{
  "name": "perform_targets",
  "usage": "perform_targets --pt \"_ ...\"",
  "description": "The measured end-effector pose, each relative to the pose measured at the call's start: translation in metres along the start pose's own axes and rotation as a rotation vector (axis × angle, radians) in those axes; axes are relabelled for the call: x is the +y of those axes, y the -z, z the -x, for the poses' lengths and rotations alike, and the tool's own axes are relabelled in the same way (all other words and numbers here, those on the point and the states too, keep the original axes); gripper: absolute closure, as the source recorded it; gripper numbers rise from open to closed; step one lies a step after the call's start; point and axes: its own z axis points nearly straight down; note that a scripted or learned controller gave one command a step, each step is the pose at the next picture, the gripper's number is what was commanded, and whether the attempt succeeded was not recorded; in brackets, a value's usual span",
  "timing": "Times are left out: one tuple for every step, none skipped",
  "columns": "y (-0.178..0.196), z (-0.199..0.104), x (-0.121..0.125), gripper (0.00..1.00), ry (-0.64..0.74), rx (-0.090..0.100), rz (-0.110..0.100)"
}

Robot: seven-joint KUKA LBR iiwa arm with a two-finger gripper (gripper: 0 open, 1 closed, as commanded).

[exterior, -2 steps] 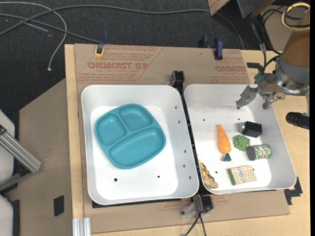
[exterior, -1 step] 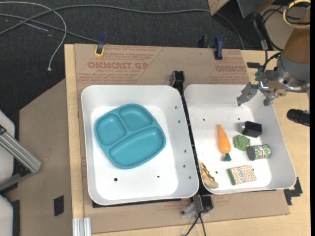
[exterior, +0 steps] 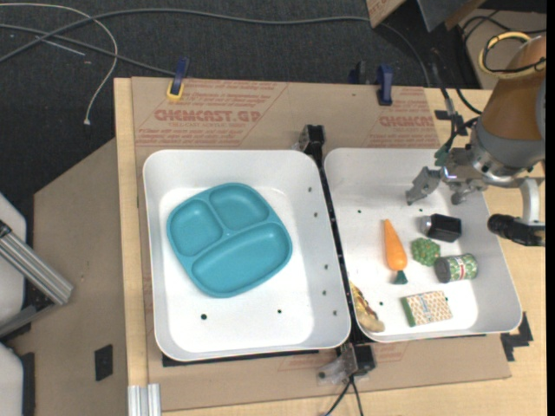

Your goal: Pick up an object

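Banana peel (exterior: 368, 311) lies nearest. Pincer (exterior: 439, 186) spread, pinching nothing, hovering over right bin (exterior: 364, 180). Approach step. Black block (exterior: 443, 227) just below it, carrot (exterior: 395, 246) beyond: next, descend and close.

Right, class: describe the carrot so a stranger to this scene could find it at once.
Start at the right-hand white bin. Near its middle lies the carrot, lengthwise, green end toward the front edge. It is the only orange, tapered thing there; the small black block and green can sit to its right.
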Motion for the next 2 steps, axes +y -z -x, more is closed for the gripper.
perform_targets --pt "-0.049 -0.003 0.010 0.00 0.002 0.000 -0.001" --pt "-0.068 -0.004 0.011 0.00 0.002 0.000 -0.001"
